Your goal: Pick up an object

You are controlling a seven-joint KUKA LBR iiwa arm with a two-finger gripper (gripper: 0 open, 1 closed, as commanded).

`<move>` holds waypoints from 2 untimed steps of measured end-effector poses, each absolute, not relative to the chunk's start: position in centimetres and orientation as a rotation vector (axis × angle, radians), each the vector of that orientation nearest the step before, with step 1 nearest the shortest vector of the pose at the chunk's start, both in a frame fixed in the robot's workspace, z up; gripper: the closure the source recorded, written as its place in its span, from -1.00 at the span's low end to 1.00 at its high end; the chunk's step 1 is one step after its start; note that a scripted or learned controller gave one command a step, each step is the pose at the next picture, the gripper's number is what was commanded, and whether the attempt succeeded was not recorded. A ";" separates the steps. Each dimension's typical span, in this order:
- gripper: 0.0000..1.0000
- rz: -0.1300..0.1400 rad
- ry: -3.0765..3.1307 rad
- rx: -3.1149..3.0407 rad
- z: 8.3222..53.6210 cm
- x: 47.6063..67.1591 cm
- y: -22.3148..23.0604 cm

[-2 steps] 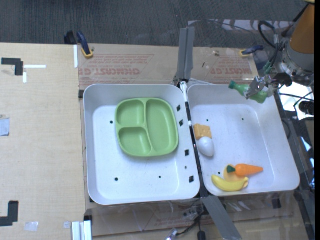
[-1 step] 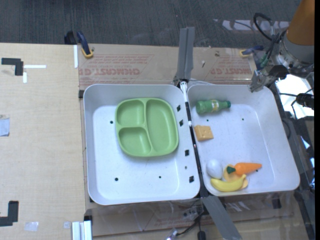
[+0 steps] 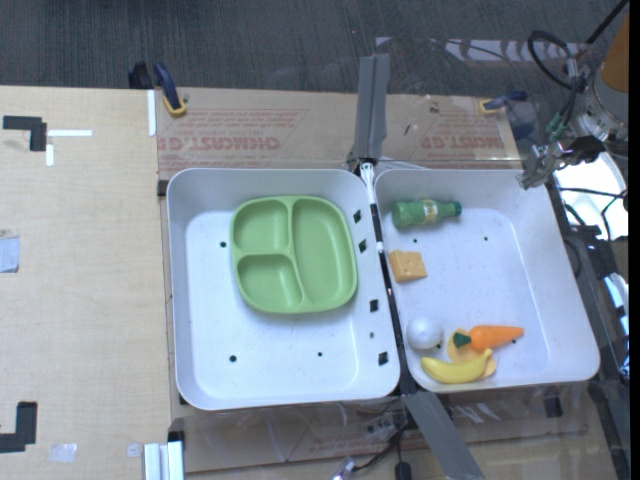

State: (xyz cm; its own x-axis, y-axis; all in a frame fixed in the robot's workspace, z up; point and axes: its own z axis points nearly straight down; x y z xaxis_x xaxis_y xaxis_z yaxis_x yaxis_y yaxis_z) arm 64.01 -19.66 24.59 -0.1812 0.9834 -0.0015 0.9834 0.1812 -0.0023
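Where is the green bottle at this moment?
The green bottle lies on its side in the right bin, near its far left corner, just beyond the yellow cracker and close to the wall shared with the left bin.

Two white bins sit side by side at the middle of the frame. The left bin [image 3: 200,368] holds a green divided plate [image 3: 295,254], lying flat toward its upper half. In the right bin [image 3: 520,298], a green bottle [image 3: 425,212] lies on its side near the upper left corner, and a tan cracker [image 3: 407,266] rests just below it. Along the bin's lower edge a white ball [image 3: 425,333], a banana [image 3: 458,369] and a carrot [image 3: 492,336] are bunched together, the carrot just above the banana. At the upper right of the frame, part of the arm [image 3: 612,78] shows with cables near the bin's far corner. Cardboard [image 3: 260,133] lies behind the bins.
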 end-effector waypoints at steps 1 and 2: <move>1.00 0.002 -2.778 -1.458 18.7 59.0 -14.9; 1.00 0.005 -2.360 -2.068 9.4 62.7 -16.3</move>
